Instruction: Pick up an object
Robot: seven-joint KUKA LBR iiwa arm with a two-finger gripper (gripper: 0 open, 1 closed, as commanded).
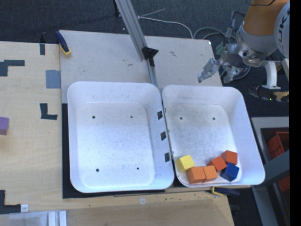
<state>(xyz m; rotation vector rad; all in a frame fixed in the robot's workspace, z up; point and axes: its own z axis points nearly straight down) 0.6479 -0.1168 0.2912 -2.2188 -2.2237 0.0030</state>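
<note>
Several small cubes cluster in the near right corner of the right bin (246,112): a yellow one (185,163), orange ones (196,174) (209,172) (218,163) (230,157) and a blue one (230,172). My gripper (218,74) hangs beyond the right bin's far rim, above the bench, well apart from the cubes. Its fingers stand open with nothing between them; one grey finger (207,73) points down to the left.
The left bin (70,126) touches the right bin along the middle. A slanted metal pole (134,22) comes down to the bins' far junction. A purple block (3,125) lies on the wooden bench at far left. Cables (202,32) trail behind the arm.
</note>
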